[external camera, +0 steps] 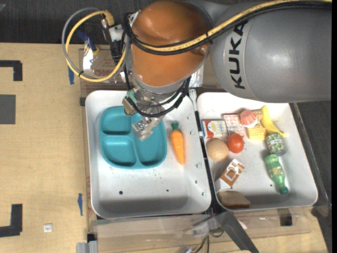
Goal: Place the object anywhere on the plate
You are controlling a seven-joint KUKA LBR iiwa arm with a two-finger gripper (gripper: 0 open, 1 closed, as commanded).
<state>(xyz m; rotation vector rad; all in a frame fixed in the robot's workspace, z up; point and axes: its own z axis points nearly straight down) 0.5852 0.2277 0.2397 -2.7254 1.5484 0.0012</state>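
Gripper [143, 128] low over teal plate [118, 144], finger state hard to tell. Carrot [178, 145] on left bin [152, 194] floor just beside plate's right rim, not on it. Risks a missed grasp or nudging carrot away, given offset.

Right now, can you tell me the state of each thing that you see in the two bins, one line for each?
teal plate: flat in the left bin, three compartments.
carrot: lying beside the plate, off it, leaf end up.
end effector: over the plate's right part.
green bottle: lying on its side, right bin.
tomato: loose, among the right bin's other food.
banana: lying near the far wall.
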